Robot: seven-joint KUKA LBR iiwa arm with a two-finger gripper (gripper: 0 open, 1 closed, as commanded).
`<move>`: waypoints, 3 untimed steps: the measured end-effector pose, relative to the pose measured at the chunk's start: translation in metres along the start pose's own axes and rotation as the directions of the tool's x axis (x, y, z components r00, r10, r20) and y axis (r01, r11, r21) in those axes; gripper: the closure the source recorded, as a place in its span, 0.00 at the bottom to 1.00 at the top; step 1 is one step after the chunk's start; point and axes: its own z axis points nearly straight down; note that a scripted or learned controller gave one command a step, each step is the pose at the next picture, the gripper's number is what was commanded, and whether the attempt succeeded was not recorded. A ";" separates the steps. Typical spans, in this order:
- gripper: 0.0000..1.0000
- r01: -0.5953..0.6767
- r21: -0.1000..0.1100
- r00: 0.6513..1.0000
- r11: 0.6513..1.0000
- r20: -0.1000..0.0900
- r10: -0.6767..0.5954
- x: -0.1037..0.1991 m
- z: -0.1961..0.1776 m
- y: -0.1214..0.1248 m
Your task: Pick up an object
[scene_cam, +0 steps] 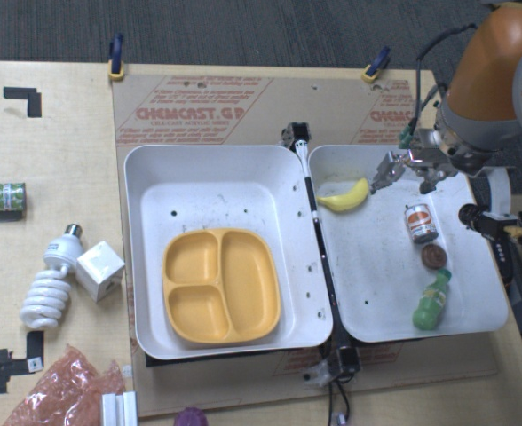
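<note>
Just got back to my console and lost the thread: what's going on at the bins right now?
The grey KUKA arm's two-finger gripper hangs over the back of the right white bin, with nothing between its fingers. A yellow banana lies just left of it. A small red-labelled can, a brown round disc and a green bottle lie nearer the front. The left white bin holds a yellow divided plate.

Open white floor fills the near-left of the right bin [367, 313], while a banana [344, 196], can [420, 223], brown disc [434, 256] and green bottle [431, 301] crowd its far and right sides; a yellow divided plate [221, 284] covers most of the left bin [146, 238].
</note>
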 end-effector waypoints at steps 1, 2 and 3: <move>0.00 -0.002 -0.001 1.000 1.000 0.000 0.002 -0.058 0.134 -0.044; 1.00 -0.005 -0.003 1.000 1.000 0.001 0.005 -0.058 0.124 -0.043; 0.00 -0.004 -0.003 1.000 1.000 0.001 0.004 -0.058 0.124 -0.043</move>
